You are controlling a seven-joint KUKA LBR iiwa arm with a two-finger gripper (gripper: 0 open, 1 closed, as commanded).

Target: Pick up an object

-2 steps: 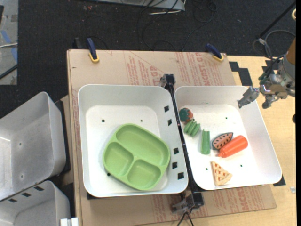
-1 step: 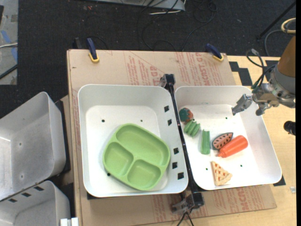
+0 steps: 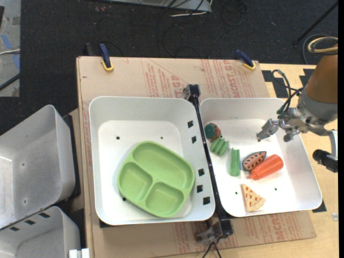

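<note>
Camera view, from above the bench. Two shallow white bins sit side by side on a cardboard-covered board.

Left bin [image 3: 102,144]: one green divided plate [image 3: 156,178], three compartments, lying flat toward the near side.

Right bin [image 3: 301,198]: six toy food items, grouped left of centre.
- a small round green-and-brown piece [image 3: 213,129], nearest the dividing wall;
- a short green piece [image 3: 219,145], just below it;
- a longer green stick [image 3: 235,162], upright in the picture;
- a dark watermelon-like slice [image 3: 253,159], touching the next item;
- an orange carrot [image 3: 267,167], tilted;
- a tan waffle-patterned wedge [image 3: 251,198], nearest the front rim, apart from the rest.

Arm: grey with an orange band, entering from the right. Gripper [image 3: 278,130] hangs over the right bin's upper right part, fingers spread wide, nothing between them, above and to the right of the carrot.
</note>
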